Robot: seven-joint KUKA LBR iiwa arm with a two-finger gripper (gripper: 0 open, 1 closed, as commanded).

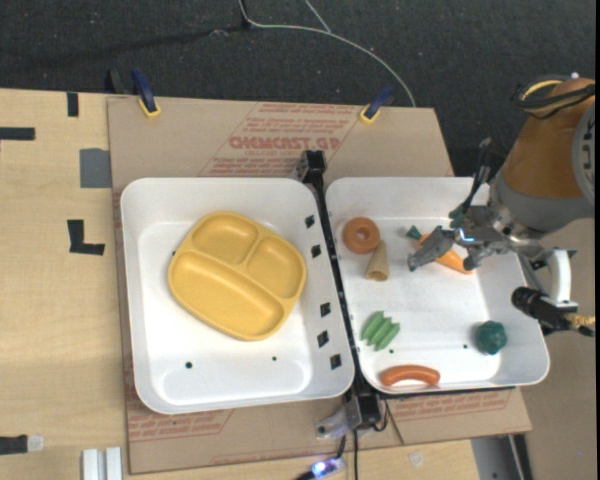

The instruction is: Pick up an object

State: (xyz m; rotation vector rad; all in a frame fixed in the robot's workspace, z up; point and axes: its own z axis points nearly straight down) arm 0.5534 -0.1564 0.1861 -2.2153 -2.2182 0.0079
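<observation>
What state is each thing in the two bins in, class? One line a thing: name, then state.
yellow divided plate: flat in left bin, nothing on it.
doughnut: flat, right bin.
cone: on its side.
green beans: loose on the floor.
hot dog: by the near wall.
teal ball: resting.
orange carrot: under gripper.

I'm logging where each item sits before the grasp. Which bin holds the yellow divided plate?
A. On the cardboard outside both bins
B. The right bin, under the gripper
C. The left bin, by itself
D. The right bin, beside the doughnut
C: the yellow divided plate lies in the left bin, while the small toys such as the doughnut lie in the right bin.
</observation>
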